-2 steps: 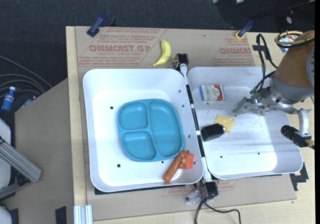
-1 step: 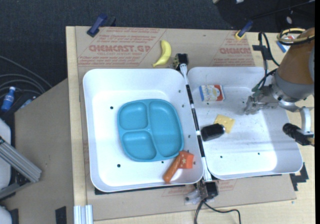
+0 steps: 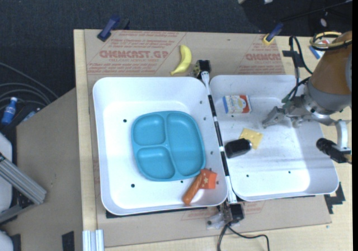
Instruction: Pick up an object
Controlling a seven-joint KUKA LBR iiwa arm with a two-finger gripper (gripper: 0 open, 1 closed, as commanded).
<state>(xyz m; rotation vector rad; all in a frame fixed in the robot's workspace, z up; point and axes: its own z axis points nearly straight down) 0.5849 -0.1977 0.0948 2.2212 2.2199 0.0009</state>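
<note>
Hovering over right white plastic bin (image 3: pixel 313 180), near its right wall: grey two-finger gripper (image 3: pixel 279 115), fingers splayed apart, grasping nothing, tips aimed left toward bin's contents. Likely staged for a descent, judging by height and spread. Nearest candidates: small white carton with orange and blue print (image 3: pixel 236 104), lying flat near bin's far edge, long axis roughly left-right; pale yellow flat wedge (image 3: pixel 251 137) mid-bin, tilted diagonally, touching a black oblong block (image 3: pixel 237 147) whose long axis runs left-right with slight upward tilt to right. Left white bin (image 3: pixel 106 132) carrying a blue divided plastic tray (image 3: pixel 168 145) and an orange carrot-shaped toy (image 3: pixel 199 186) pointing lower-left. Yellow banana (image 3: pixel 182 60) resting on wooden surface (image 3: pixel 89 60) beyond bins.
</note>
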